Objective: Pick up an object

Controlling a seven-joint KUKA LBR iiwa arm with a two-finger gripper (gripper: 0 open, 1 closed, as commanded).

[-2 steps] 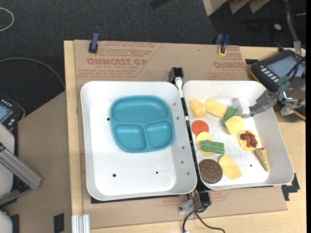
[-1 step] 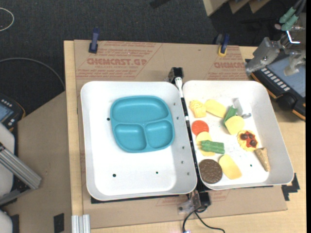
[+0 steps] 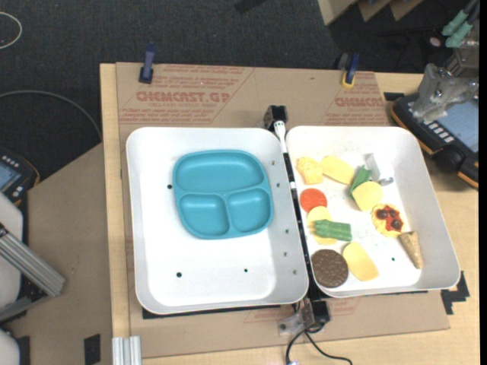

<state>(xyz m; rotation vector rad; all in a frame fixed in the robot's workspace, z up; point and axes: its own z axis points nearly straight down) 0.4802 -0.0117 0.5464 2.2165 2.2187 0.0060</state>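
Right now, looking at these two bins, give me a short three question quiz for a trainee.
1. True or false: the blue tray lies in the left bin.
2. Which sits nearest the right bin's front edge? A: brown cookie B: orange disc C: waffle piece
3. Fill in: the tray has ___ compartments.

Key: 1 true; 2 A; 3 three.
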